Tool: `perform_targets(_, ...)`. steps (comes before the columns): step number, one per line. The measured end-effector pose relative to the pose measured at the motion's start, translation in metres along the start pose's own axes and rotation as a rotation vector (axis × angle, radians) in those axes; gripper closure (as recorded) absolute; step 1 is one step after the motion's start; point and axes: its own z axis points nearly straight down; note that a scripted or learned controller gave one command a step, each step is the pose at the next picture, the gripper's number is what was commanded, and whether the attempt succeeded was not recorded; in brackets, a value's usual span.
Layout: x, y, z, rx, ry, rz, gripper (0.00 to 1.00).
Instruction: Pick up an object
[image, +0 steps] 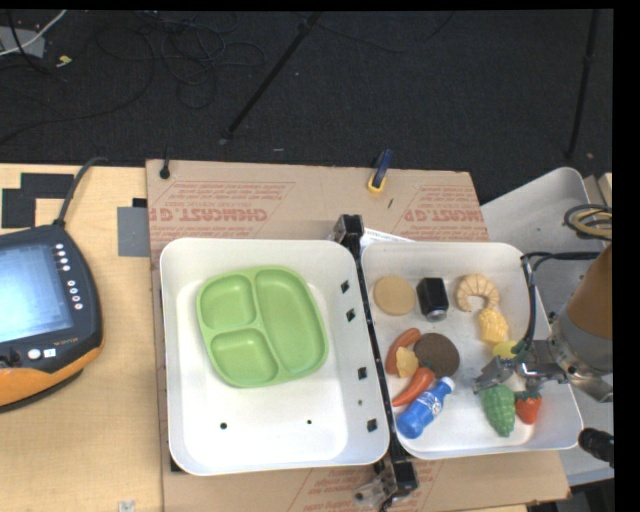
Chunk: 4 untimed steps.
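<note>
The right bin (545, 435) holds several toy foods: a tan cookie (394, 294), a black cylinder (432, 297), a croissant (477, 291), a yellow corn piece (493, 325), a brown round piece (437, 353), a red hot dog (413, 386), a blue bottle (424, 408), a green vegetable (499, 410) and a red strawberry (529, 407). My gripper (513, 376) hangs low over the bin's right side, just above the green vegetable and the strawberry. It looks open, with nothing between its fingers.
The left bin (190, 420) carries a green divided plate (262, 325). A teach pendant (40, 310) lies on the bench at the far left. A blue-and-yellow clamp (379, 172) sits on the cardboard behind the bins.
</note>
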Motion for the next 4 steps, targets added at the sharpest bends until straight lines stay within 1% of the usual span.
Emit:
perform_targets(1,0.001,0.002,0.054,-0.009,-0.003,-0.001,0.00)
perform_targets(2,-0.001,0.002,0.044,-0.005,0.001,0.005,1.00)
perform_targets(3,0.000,0.000,-0.015,-0.010,-0.004,0.002,1.00)
perform_targets(4,0.000,-0.007,-0.057,-0.009,-0.004,0.002,1.00)
